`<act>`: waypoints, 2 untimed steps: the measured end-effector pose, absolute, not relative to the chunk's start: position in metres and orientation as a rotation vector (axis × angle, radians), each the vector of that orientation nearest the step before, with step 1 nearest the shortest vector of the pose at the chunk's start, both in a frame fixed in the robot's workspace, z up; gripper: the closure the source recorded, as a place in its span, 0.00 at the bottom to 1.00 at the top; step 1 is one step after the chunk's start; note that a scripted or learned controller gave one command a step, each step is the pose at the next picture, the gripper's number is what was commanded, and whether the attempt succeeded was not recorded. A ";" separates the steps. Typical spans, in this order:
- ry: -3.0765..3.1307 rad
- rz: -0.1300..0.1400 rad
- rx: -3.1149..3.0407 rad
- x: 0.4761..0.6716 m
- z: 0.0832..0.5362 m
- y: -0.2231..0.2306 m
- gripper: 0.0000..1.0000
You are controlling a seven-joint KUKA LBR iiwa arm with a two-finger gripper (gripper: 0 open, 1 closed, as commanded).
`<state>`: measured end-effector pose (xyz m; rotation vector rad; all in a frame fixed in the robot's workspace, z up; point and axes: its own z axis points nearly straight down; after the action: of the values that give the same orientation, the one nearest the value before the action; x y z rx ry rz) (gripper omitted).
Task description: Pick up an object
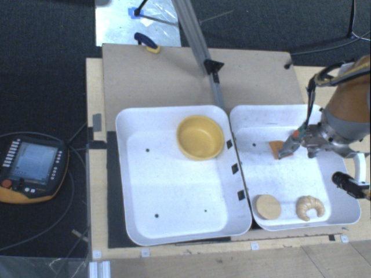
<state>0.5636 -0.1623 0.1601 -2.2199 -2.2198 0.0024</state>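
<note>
Over on the left, a teach pendant (30, 168) lies on the dark carpet (46, 51), screen lit pale, its yellow-orange edge showing, with a cable (74, 184) looping away beside it. The bench (243, 77) carries a bare brown board, and a grey pole (196, 33) slants across it from the top down to a black clamp (213, 67). Near the board's top left corner sits a small clip (146, 41), dark blue with a yellow tip. Beyond that, a shiny patch of floor (122, 13) bears a scrap of blue tape (134, 13).
</note>
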 end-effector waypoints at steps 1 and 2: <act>-2.220 0.002 -2.220 0.562 0.118 -0.162 0.00; -2.221 0.001 -2.220 0.562 0.089 -0.162 0.00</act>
<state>0.5617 -0.1619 0.0891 -2.2203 -2.2209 0.0012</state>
